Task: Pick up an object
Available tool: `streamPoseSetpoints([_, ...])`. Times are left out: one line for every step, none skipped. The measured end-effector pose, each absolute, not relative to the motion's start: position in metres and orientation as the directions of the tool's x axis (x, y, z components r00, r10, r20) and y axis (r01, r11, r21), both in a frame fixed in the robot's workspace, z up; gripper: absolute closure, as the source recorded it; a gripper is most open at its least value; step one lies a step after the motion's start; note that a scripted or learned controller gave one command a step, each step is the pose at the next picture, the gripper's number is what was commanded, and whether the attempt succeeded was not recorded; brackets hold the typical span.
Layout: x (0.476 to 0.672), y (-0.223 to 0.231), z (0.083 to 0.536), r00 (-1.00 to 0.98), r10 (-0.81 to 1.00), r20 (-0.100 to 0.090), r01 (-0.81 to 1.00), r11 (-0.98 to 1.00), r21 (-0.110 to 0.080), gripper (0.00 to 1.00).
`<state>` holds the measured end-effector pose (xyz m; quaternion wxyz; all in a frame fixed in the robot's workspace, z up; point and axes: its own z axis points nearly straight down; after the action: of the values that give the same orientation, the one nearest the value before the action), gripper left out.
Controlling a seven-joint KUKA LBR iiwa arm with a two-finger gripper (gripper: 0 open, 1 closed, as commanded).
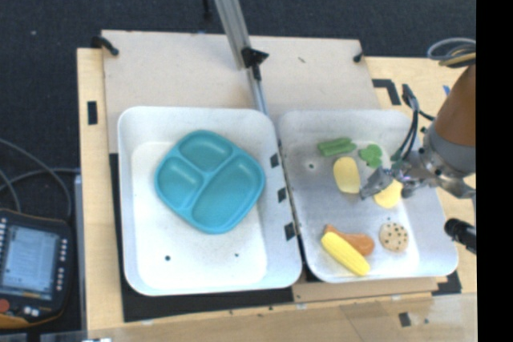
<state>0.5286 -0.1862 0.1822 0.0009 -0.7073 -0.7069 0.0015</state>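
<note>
**Operator:** Where is the end effector, and what is it doing?

**Observer:** You see the end effector (385,187) low in the right white bin (300,172), reaching in from the right on the grey arm with its orange band (458,118). It sits between a pale yellow rounded piece (347,175) on its left and a smaller yellow piece (389,197) that touches it from below. I cannot tell whether it is open, closed, or gripping anything.

**Operator:** What else lies in that bin?

**Observer:** You have a long green piece (334,146) near the far side, and a small green piece (371,154) just beside the end effector. Toward the near edge lie a yellow corn-like piece (345,253) touching an orange piece (361,242), with a round tan cookie with dark spots (393,237) to their right.

**Operator:** And the other bin?

**Observer:** The left white bin (144,252) on your bench (184,68) holds a teal plastic divided plate (210,181), lying flat, well apart from the end effector.
</note>
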Motion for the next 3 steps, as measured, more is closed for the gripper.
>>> streamPoseSetpoints([0.537, -0.184, 0.131, 0.002, 1.0, -0.001, 1.0, -0.002, -0.004, 0.0])
streamPoseSetpoints([0.539, -0.185, 0.145, 0.006, 1.0, -0.001, 1.0, -0.006, 0.005, 1.0])
streamPoseSetpoints([0.545, -0.19, 0.19, -0.002, 1.0, -0.003, 1.0, 0.002, 0.007, 1.0])
